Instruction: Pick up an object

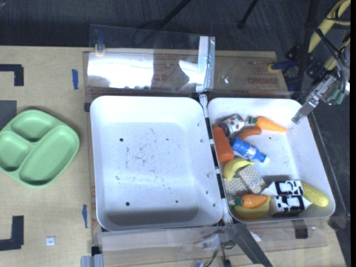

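The right bin holds a heap of toy foods. An orange carrot lies near its back, and a small can sits left of it. A blue bottle rests in the middle beside a long orange-red block. Further forward are a banana, a checkered cracker, a black-and-white box and a yellow corn cob. My gripper hangs over the bin's back right corner, above and to the right of the carrot, with nothing visibly in it.
The left bin stands alongside, sharing a raised middle rim. A green divided plate lies on the bench at the far left. A clear plastic panel stands behind the bins. Cables and stands crowd the top right.
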